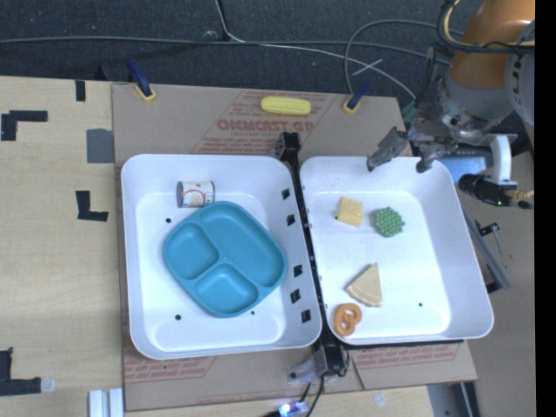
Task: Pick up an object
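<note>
At the frame's upper right the grey arm's jaws point(400, 155) hang spread and empty above the right white bin point(460, 259), whose floor holds a green knobbly ball point(388, 222) near centre

Red printed lettering runs across the cardboard sheet point(217, 124) that lies under the two bins, just beyond their far rims. It appears upside down from this view and is too blurred to read letter by letter. More faint red print shows on the same cardboard at the near edge, below the left bin, and it is also unreadable. The small can point(195, 194) lying on its side in the left bin carries a label with a reddish mark, but no word on it can be made out. Nothing else bears readable text, numbers or signs.
</note>
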Controlling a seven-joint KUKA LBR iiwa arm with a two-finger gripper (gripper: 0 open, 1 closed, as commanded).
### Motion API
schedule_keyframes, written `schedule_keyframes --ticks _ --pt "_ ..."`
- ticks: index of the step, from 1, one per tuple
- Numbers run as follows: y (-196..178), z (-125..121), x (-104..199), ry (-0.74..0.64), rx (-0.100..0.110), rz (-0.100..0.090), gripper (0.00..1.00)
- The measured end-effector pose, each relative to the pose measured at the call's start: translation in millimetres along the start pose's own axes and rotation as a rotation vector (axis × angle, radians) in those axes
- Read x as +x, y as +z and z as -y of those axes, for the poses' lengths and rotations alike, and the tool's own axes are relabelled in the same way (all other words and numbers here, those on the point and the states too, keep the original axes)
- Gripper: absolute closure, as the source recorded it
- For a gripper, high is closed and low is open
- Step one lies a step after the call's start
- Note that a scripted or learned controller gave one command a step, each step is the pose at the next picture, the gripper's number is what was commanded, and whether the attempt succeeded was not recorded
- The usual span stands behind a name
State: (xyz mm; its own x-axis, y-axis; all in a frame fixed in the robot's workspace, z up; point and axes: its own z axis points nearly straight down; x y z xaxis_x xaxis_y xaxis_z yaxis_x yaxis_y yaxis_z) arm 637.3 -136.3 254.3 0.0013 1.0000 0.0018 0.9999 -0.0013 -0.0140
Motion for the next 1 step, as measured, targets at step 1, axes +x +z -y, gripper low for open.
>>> schedule_keyframes --ticks 1 --pt "-8.0 -2.1 0.4 -0.003 -0.013 0.002 0.0"
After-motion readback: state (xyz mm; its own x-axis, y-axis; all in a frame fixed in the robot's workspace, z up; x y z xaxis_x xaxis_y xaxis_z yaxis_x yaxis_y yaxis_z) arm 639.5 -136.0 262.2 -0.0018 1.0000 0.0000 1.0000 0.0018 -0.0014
